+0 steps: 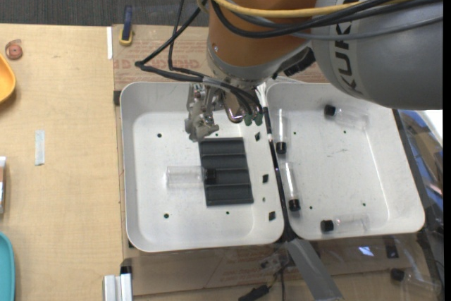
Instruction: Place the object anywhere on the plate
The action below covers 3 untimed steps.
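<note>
A black ribbed rectangular plate (pixel 227 171) lies flat in the middle of the left bin (pixel 134 173). A clear, see-through cylinder (pixel 182 177) lies on the bin floor, touching the plate's left edge. My gripper (pixel 202 125) hangs from the orange-banded wrist (pixel 261 3) over the back of the left bin, just above the plate's far left corner. Nothing shows between its fingertips. The arm hides the back middle of both bins.
The right bin (pixel 352 173) holds clear tubes with black caps: one at the back (pixel 329 110), one at the front (pixel 328 225), and a long one (pixel 285 173) along its left wall. A wooden bench top (pixel 56 151) lies left of the bins.
</note>
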Available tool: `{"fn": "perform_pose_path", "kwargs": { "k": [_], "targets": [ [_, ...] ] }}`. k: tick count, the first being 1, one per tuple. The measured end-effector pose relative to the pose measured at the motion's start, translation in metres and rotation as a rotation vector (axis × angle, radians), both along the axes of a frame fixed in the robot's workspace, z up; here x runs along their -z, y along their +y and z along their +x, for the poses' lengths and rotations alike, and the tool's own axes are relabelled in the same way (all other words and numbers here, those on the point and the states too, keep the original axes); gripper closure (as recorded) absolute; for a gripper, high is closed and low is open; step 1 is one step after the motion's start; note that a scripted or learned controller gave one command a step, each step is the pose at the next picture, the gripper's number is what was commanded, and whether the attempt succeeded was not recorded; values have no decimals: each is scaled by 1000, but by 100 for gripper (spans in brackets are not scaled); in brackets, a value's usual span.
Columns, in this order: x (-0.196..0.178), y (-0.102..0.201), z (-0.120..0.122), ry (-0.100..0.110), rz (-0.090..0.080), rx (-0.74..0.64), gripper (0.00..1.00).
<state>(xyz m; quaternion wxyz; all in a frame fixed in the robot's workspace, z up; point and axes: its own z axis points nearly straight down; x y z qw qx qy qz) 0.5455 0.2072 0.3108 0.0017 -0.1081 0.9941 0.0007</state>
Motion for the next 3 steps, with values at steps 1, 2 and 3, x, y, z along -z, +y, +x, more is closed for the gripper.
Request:
{"fn": "perform_pose_path", "kwargs": {
  "k": [1, 2, 3],
  "targets": [
    [92, -59, 4, 3, -1, 72, 100],
    [165, -77, 63, 1, 0, 200, 100],
    [155, 19, 45, 0, 0, 63, 100]
  ]
}}
